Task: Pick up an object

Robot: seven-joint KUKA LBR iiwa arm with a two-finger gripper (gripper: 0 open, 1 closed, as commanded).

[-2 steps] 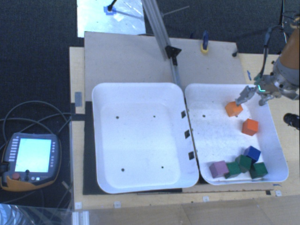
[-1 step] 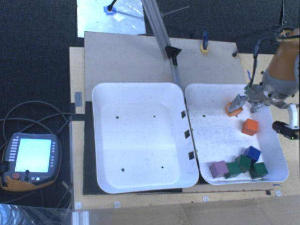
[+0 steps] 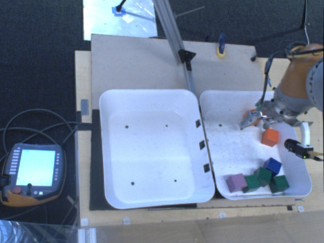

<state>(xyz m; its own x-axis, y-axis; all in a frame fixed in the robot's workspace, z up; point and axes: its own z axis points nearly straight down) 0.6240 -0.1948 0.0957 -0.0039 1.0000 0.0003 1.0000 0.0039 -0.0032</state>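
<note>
My gripper (image 3: 251, 119) hangs low over the right bin (image 3: 223, 135), in its upper middle, reaching in from the right under the grey and orange arm (image 3: 298, 87). A small orange piece (image 3: 248, 114) shows right at the gripper's tip; whether it is gripped or just lies under it is unclear. An orange cube (image 3: 270, 136) lies just to the lower right of the gripper, apart from it. In the bin's near right corner sit a blue cube (image 3: 272, 165), a purple block (image 3: 235, 182) and three green blocks (image 3: 263, 176).
The left bin (image 3: 116, 135) adjoins the right one along a shared wall (image 3: 202, 140). A slanted metal pole (image 3: 172, 27) stands behind the bins. A teach pendant (image 3: 33, 173) with cables lies off the bench at left.
</note>
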